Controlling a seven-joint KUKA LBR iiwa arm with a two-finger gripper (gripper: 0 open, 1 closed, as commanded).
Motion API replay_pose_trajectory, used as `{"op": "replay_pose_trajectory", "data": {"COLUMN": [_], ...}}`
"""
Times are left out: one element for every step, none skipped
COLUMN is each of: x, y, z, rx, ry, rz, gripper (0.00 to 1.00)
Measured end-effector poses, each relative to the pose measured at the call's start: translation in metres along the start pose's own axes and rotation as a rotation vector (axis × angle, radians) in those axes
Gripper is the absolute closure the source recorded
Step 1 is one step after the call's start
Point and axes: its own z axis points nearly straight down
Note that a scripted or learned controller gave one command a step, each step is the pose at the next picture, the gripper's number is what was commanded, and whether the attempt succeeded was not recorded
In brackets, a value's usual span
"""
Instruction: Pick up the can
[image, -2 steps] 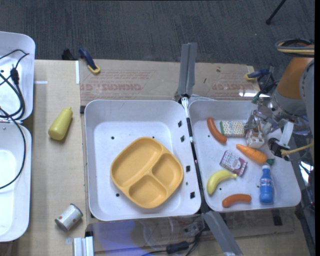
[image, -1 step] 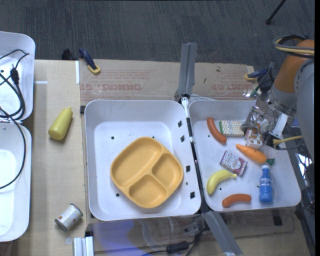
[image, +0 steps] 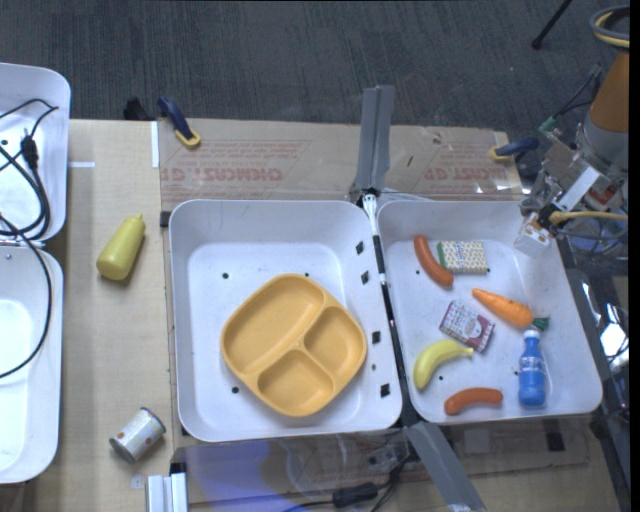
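Observation:
The can (image: 137, 433) is small and silver with a reddish mark. It lies on its side on the bench, outside the bins, just past the left bin's (image: 190, 300) near left corner. My gripper (image: 538, 224) hangs over the far right corner of the right bin (image: 575, 300), far from the can. Nothing shows held at its tip.
A yellow divided plate (image: 292, 344) lies in the left bin. The right bin holds two sausages (image: 432, 262) (image: 472, 400), a small box (image: 462, 256), a carrot (image: 505, 308), a pink packet (image: 466, 325), a banana (image: 436, 360) and a blue bottle (image: 531, 370). A yellow squeeze bottle (image: 120, 248) lies on the bench at left.

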Motion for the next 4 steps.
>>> {"op": "replay_pose_trajectory", "data": {"x": [0.040, 0.087, 0.147, 0.148], "y": [-0.079, -0.149, -0.195, -0.205], "z": [-0.025, -0.057, -0.073, 0.004], "rx": [0.002, 0.001, 0.001, 0.003], "ry": [0.000, 0.000, 0.000, -0.003], "rz": [-0.140, -0.187, -0.136, 0.278], "gripper": [1.00, 1.00, 1.00, 1.00]}}
